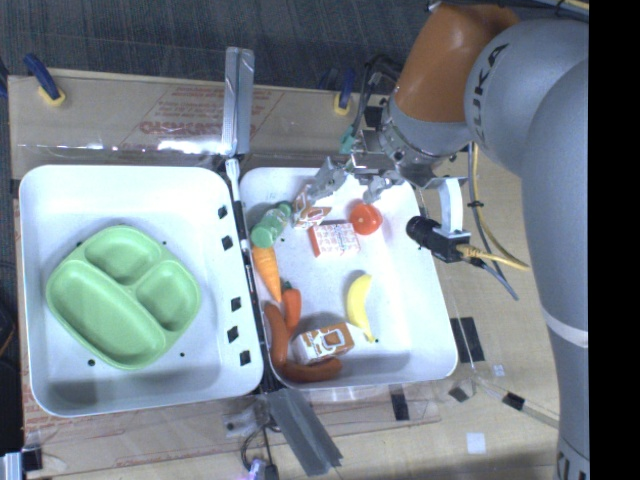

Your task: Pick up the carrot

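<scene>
Bins are seen side by side on the tabletop (pixel 120 118); the left bin (pixel 40 268) is taken as landmark and is occupied by a green divided plate (pixel 122 295). Just right of that bin's right wall, in the right bin (pixel 425 313), the carrot (pixel 266 271) is laid untouched. Farther right, a banana (pixel 359 306) and a tomato (pixel 366 218) are found. The pincer (pixel 350 183) is spread, released, with nothing gripped, above a small carton (pixel 333 238).
</scene>
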{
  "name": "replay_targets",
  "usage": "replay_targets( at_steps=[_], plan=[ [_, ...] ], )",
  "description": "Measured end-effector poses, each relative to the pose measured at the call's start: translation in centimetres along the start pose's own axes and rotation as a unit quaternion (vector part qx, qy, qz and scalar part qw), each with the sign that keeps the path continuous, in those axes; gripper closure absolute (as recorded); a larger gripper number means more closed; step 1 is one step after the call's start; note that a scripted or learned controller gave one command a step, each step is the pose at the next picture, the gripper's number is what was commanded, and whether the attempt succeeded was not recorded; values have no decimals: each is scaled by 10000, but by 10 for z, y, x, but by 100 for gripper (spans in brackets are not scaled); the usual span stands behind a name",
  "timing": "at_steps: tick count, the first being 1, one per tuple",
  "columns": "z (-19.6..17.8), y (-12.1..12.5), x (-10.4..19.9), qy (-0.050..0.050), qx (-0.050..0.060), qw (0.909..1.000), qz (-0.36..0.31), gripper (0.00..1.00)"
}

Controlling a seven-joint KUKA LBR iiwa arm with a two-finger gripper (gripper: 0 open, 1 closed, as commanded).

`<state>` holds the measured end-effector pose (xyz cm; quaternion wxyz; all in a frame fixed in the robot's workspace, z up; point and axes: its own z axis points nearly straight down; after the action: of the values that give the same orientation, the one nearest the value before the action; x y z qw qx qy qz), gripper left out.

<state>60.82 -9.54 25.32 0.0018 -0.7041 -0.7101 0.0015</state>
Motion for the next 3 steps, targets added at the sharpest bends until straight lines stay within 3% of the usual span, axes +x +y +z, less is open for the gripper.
replay_targets(
  at_steps=[1,2,3],
  plan=[
    [62,6,82,-4,-2,9841,-1777,0],
    [62,-65,77,-3,-10,9831,-1829,0],
    [62,-50,58,-7,-21,9813,-1926,0]
  ],
)
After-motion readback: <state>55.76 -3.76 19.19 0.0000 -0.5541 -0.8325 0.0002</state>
